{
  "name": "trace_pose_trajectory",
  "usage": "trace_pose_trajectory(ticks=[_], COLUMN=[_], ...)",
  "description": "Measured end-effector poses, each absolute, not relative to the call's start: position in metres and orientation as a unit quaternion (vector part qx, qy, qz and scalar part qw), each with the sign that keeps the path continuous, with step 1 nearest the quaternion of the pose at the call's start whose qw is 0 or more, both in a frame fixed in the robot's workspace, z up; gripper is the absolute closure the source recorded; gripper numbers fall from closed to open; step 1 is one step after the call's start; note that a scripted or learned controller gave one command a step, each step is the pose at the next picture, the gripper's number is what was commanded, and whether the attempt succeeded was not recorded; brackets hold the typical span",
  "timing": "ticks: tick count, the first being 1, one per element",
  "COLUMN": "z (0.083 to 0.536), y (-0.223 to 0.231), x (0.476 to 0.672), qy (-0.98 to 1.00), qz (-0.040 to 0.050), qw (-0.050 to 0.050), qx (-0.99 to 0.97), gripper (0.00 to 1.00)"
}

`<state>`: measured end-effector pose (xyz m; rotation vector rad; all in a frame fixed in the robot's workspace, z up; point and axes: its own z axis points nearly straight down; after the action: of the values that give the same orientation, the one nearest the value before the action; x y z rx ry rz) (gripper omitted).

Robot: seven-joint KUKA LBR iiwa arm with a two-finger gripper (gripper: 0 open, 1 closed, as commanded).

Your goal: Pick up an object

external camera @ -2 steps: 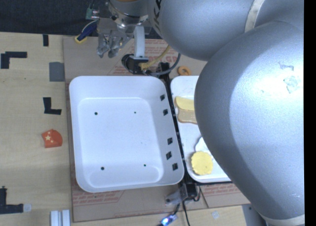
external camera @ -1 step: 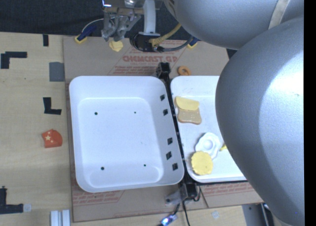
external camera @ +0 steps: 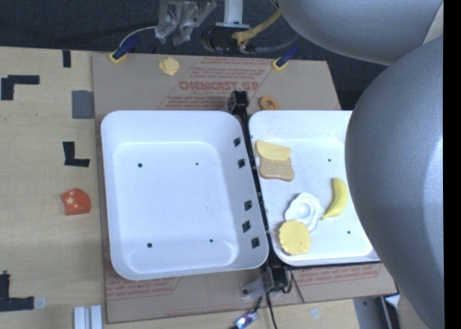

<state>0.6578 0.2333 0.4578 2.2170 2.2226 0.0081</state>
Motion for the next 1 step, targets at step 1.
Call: trace_pose_trajectory(ticks=[1], z=[0.5185], y=[0.2341], x=[0.5993], qy=[0.709], qz=[0.0033], qw=[0.001], qx=[0.705], gripper=[1.00])
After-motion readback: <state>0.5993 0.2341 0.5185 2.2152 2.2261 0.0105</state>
